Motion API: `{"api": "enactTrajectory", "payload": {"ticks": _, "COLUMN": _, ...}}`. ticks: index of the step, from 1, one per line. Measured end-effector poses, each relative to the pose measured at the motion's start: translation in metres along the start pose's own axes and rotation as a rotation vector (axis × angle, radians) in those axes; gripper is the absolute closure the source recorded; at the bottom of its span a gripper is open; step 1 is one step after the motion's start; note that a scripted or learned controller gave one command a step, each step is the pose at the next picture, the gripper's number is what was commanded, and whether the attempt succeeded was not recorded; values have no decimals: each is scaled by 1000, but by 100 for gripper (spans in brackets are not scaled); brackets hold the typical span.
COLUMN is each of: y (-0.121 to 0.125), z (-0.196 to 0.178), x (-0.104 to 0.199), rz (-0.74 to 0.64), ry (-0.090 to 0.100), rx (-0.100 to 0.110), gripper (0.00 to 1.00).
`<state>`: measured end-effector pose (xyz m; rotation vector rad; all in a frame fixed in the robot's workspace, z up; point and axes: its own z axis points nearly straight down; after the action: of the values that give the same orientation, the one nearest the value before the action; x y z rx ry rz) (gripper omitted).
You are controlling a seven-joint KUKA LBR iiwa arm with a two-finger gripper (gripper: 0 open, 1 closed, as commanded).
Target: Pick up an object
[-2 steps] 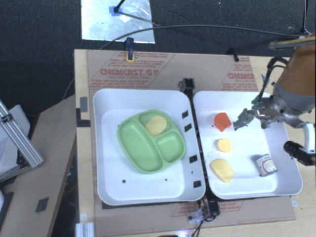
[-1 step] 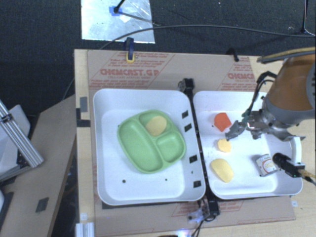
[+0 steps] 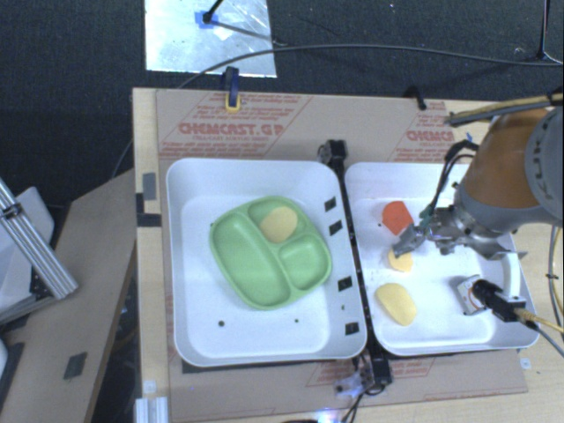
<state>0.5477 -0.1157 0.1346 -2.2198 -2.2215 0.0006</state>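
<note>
Small yellow piece (image 3: 401, 262) lies in the right bin (image 3: 423, 337), near its middle, just below the orange block (image 3: 397, 216). Gripper (image 3: 405, 246) is down at the piece's upper edge, fingertips touching or nearly so; the piece is not seen between the fingers, and whether they are spread or closed cannot be told. Larger yellow lump (image 3: 397, 304) sits lower in the same bin, apart from both. Left bin (image 3: 189, 263) holds a green divided plate (image 3: 256, 267) with a yellow item (image 3: 279, 224) in its upper compartment.
</note>
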Motion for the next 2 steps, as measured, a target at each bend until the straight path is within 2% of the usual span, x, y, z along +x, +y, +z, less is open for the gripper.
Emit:
{"api": "enactTrajectory", "payload": {"ticks": 1, "y": 1, "z": 51, "x": 0, "rz": 0, "ry": 0, "rx": -1, "gripper": 0}}
{"api": "enactTrajectory", "payload": {"ticks": 2, "y": 1, "z": 40, "x": 0, "rz": 1, "ry": -1, "rx": -3, "gripper": 100}}
